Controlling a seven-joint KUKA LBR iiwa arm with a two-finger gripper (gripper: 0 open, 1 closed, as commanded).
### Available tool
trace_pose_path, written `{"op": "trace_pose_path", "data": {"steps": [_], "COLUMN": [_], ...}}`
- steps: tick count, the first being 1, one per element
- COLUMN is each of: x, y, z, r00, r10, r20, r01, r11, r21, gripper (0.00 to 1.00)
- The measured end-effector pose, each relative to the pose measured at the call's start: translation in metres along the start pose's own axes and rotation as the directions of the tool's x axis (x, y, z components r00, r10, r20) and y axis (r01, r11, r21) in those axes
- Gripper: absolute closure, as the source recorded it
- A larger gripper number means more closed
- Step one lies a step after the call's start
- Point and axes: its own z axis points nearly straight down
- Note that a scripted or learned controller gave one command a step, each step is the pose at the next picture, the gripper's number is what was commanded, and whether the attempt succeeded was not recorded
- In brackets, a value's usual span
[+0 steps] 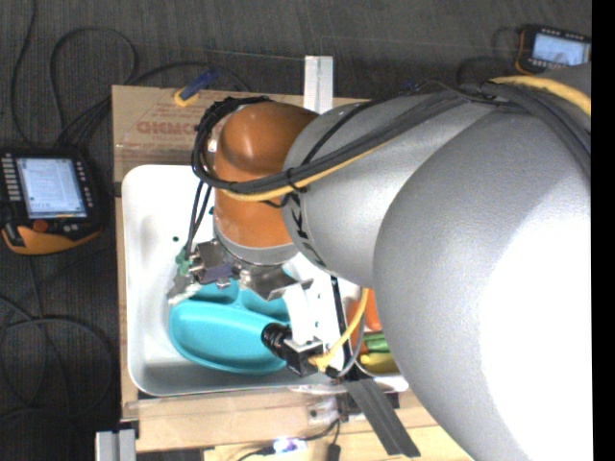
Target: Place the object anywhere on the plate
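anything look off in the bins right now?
Nothing spilled or broken. The turquoise plate lies in the left bin, its top edge under the arm's wrist. Orange and green items peek out beside the arm.

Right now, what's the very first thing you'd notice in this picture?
The huge grey arm fills the right side, reaching in over the bench. Its shiny orange band sits near the middle, above the white bin. Just below the band, a bright turquoise plate lies in the bin's lower part, partly under the wrist.
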Motion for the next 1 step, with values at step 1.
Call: {"op": "trace_pose_path", "data": {"steps": [1], "x": [-0.0405], "y": [0.0677], "z": [0.0143], "r00": [0.99], "r10": [-0.143], "r20": [0.003], "r01": [0.143], "r11": [0.99], "r21": [-0.002], "gripper": [0.0]}}
